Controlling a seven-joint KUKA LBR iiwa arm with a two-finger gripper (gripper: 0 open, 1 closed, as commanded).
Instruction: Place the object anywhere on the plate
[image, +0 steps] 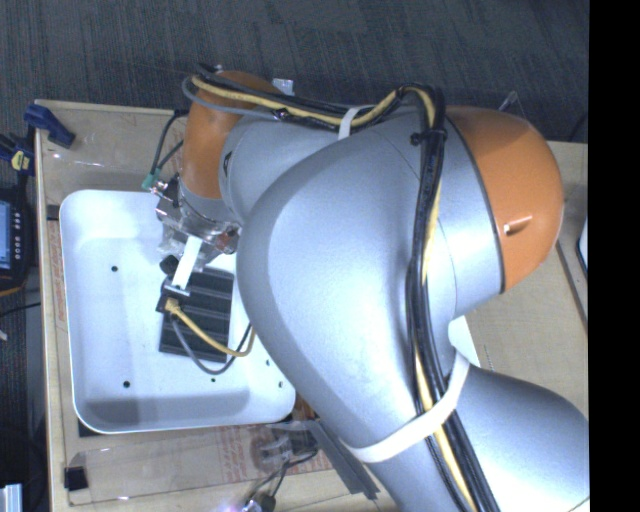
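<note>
Jaws hang low over the right half of the left white bin (100, 330), near its far wall, tucked beneath the wrist so that I cannot tell whether they are apart or together, and whatever lies under them is hidden. The grey arm (380, 300), with its orange band (205, 140) above the wrist, reaches in from the right and covers that bin's right rim and most of the counter (110, 140) beyond. A blue clamp (45, 122) sits at the counter's far left corner, well apart from the bin.
</note>
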